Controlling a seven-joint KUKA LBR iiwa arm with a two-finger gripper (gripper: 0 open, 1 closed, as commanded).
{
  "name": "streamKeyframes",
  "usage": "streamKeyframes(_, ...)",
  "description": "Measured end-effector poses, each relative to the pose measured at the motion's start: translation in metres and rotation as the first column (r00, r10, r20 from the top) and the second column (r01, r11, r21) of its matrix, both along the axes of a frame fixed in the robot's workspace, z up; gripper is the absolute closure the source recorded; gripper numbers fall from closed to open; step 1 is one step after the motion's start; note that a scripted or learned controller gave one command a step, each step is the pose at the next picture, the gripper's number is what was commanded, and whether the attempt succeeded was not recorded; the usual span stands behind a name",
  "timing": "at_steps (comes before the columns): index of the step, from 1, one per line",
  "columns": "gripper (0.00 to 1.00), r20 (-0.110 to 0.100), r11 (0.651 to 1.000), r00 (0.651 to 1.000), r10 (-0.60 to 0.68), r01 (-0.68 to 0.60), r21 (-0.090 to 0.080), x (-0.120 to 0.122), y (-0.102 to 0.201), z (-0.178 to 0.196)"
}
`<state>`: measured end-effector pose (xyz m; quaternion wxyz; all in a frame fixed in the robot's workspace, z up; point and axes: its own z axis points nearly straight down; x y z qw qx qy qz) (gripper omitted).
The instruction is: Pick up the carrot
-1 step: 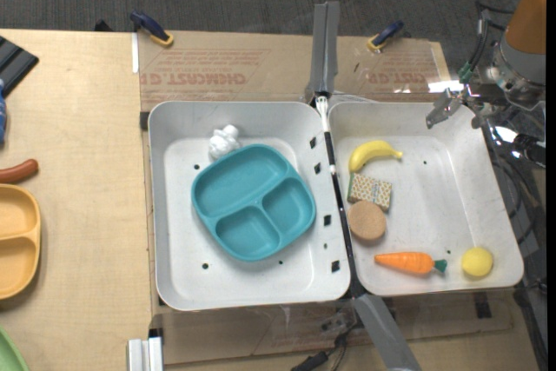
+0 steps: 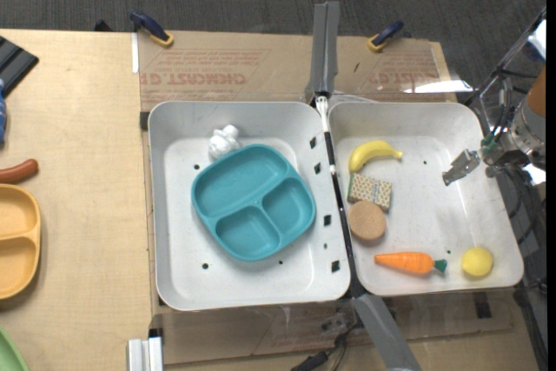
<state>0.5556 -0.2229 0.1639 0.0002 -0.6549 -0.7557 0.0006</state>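
gripper [image 2: 460, 167] over right bin [image 2: 486, 135] | grip state unclear | carrot [image 2: 405, 262] well apart, near front wall

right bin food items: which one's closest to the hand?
The banana. It lies at the bin's far side, level with the hand across bare floor. The lemon and carrot sit at the near edge, farther away.

R bin [image 2: 495, 213]: banana [image 2: 373, 155] at back, carrot [image 2: 407, 262] at front, lemon [image 2: 476, 262] just R of it. L bin [image 2: 165, 213]: tray [image 2: 252, 202].
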Motion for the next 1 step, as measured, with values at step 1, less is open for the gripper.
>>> streamKeyframes(1,0.0,-0.001,0.999,0.999,-0.039,0.039,0.001,-0.0423,0.0142,-0.0439)
